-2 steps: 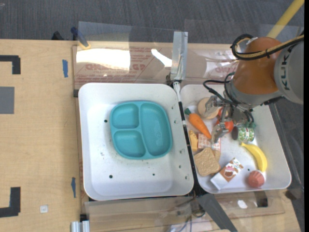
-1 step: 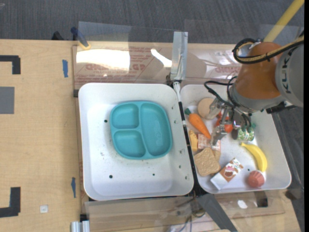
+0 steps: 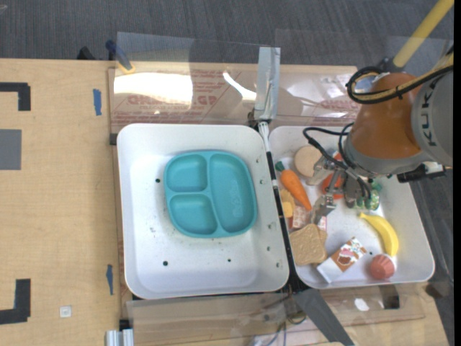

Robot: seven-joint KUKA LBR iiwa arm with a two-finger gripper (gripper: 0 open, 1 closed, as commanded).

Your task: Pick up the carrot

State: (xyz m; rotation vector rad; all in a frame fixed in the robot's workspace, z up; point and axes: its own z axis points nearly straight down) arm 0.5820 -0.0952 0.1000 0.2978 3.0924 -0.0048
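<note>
**Gripper over right bin, carrot unheld**

Gripper [image 3: 328,206] low in right bin [image 3: 421,254], finger spread impossible to tell. Carrot [image 3: 294,188] just left, by the bin's left wall. Banana [image 3: 383,232] right. Teal divided plate [image 3: 211,193] in left bin [image 3: 137,215].

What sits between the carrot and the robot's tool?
In the camera view, just bare white bin floor separates the carrot from the tool.
</note>
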